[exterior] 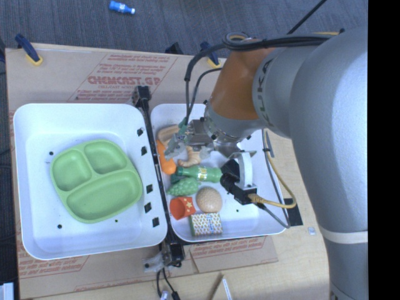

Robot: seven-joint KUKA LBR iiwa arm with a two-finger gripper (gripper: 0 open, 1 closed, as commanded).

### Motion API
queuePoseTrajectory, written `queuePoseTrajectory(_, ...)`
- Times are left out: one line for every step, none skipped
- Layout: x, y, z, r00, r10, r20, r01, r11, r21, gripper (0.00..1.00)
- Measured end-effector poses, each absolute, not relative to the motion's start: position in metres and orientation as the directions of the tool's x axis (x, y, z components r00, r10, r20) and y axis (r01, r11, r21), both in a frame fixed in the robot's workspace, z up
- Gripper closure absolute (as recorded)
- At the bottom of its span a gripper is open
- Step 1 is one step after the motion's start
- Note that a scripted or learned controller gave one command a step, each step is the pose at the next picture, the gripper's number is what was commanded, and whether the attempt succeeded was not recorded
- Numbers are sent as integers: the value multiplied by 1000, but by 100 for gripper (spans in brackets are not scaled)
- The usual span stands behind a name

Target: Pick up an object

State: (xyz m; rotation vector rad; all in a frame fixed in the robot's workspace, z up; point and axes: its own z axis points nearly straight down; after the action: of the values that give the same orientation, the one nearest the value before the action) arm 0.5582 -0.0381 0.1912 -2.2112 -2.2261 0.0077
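Grey arm [312,99] reaches over the right bin [270,225], gripper [187,144] low among the clutter, its grip impossible to tell. Left bin [25,167] holds a green divided plate [97,180]. Green bottle [197,175], tan ball [209,199] and patterned block [206,224] lie just below the gripper.

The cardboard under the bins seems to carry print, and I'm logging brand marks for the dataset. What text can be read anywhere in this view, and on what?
"CHEMCAST GP": large red letters on the cardboard sheet behind the left bin.
Smaller red lines above and below that word: too blurred to read.
Red print on the cardboard's front edge: too small to read.
Grey letters on the arm beside the orange band: unreadable.
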Motion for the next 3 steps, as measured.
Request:
queuePoseTrajectory(571, -23, 191, -9, 1000, -1, 1000, 9, -4, 0)
queuePoseTrajectory(564, -20, 191, -7, 1000, 0, 1000, 7, -7, 0)
queuePoseTrajectory(561, -28, 191, -7, 1000, 0, 1000, 7, -7, 0)
